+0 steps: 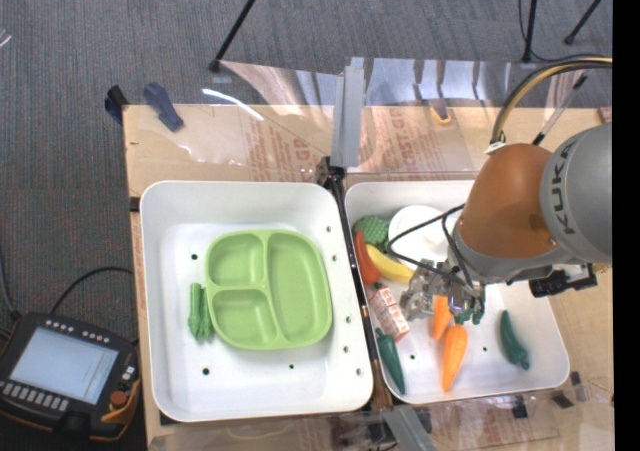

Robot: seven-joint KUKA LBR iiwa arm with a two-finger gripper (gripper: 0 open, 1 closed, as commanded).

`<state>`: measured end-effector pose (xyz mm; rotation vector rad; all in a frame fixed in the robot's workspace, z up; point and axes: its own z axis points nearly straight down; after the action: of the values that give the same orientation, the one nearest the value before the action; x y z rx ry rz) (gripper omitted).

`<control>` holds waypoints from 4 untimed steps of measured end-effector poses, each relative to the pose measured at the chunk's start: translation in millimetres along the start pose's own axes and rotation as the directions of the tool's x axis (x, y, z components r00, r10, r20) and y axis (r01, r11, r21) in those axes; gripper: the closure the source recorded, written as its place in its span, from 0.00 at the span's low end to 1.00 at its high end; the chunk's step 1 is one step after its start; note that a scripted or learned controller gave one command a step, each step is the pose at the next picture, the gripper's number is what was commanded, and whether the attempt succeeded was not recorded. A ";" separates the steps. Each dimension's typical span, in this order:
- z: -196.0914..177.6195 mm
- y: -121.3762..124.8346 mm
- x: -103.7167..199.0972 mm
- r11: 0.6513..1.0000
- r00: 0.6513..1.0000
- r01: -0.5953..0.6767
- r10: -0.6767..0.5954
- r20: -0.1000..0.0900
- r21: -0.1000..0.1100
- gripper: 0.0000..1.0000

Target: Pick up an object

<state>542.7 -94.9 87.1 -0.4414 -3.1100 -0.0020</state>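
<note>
The two-finger gripper (447,301) is lowered into the right white bin (545,379), its fingers closed around a small orange carrot piece (440,318). A longer orange carrot (453,355) lies just below. A green divided plate (268,288) sits in the left white bin (160,239).

My arm (560,204) is grey with an orange band. Both bins (160,209) are white. The divided plate (268,289) is light green, the carrot (453,354) orange, the banana (385,265) yellow, the small box (391,315) red and white.
</note>
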 end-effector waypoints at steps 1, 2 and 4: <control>-0.3 16.4 -34.6 0.950 0.950 -0.314 0.314 0.000 0.001 1.00; 0.0 24.0 -64.2 0.753 0.753 -0.658 0.658 0.000 0.002 1.00; -106.8 -42.0 -93.1 0.997 0.997 -0.082 0.082 0.003 0.000 0.00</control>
<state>620.5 -161.3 193.8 -0.5684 -3.0920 -0.0009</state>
